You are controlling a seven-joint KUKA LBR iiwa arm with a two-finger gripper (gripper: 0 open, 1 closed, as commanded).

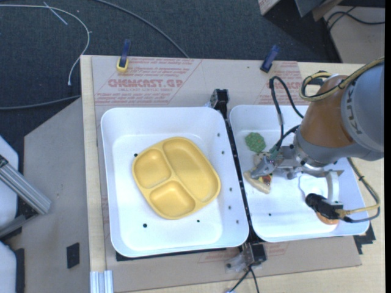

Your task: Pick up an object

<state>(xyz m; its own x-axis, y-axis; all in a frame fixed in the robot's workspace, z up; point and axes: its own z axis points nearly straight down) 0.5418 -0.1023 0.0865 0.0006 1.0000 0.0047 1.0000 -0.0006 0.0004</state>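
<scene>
My gripper (265, 165) reaches in from the right and sits low in the left part of the right bin (287, 224). Directly beneath and touching its tip lies a tan wedge-shaped object (258, 184) with a small red spot beside it. A green leafy object (255, 141) rests just beyond the gripper, towards the bin's back. An orange object (328, 217) lies near the bin's front right, partly under a black cable part. The grey arm with its orange band (324, 124) hides much of the bin's right side.
The left bin (122, 224) holds a yellow three-compartment plate (176, 177) in its middle. A black bracket (219, 97) stands at the back between the bins. Two blue clamps (124, 55) (269, 58) pin the cardboard base at the far edge. Cables loop around the wrist.
</scene>
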